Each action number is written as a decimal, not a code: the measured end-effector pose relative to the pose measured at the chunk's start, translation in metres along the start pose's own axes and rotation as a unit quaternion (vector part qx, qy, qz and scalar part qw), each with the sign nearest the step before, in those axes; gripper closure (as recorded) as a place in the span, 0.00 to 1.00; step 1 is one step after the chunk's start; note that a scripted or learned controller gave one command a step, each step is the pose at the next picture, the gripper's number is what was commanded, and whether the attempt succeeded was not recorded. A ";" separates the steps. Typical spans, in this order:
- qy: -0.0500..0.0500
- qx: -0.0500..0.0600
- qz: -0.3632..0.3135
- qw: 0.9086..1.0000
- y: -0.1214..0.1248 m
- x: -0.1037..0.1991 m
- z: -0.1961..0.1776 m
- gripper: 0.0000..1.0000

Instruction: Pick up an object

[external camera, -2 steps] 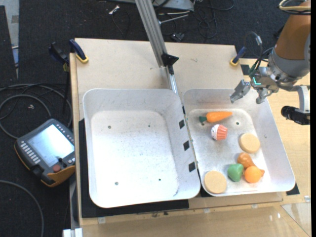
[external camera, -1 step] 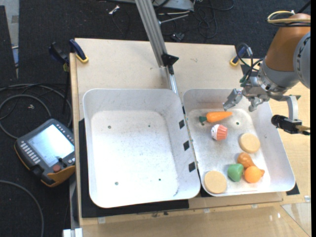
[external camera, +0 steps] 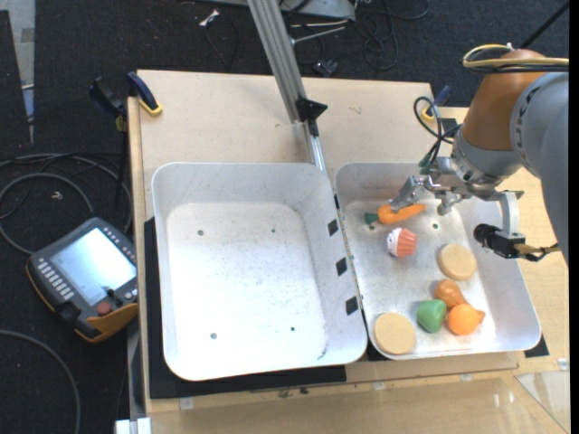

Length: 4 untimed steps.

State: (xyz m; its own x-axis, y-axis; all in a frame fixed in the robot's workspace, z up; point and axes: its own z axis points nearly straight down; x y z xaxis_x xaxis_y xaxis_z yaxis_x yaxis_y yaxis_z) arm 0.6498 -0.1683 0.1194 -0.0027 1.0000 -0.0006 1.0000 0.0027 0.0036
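The right bin (external camera: 507,283) holds several toy foods. An orange carrot with a green top (external camera: 399,212) lies near the bin's back left. My gripper (external camera: 427,196) hovers at the back of this bin, just above and right of the carrot. Its fingers stand open, and its left finger (external camera: 411,190) is close over the carrot's thick end. Nothing sits between the fingers. A red and white piece (external camera: 401,241) lies just in front of the carrot.
Also in the right bin are a tan disc (external camera: 457,261), a second tan disc (external camera: 394,331), a green piece (external camera: 431,315) and two orange pieces (external camera: 464,319) (external camera: 448,291). The left bin (external camera: 181,188) sits beside it. A metal pole (external camera: 280,52) slants over the back.
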 end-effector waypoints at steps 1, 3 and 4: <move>0.002 -0.009 -0.002 1.000 0.008 0.003 0.013 0.00; -0.001 -0.001 -0.001 1.000 0.002 0.007 -0.057 1.00; -0.001 -0.001 -0.001 1.000 0.004 0.004 -0.100 1.00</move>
State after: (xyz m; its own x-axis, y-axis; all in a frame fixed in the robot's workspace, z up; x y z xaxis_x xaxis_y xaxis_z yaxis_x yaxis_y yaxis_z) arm 0.6537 -0.1644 0.2197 -0.0038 1.0000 -0.0020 1.0000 0.0038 0.0063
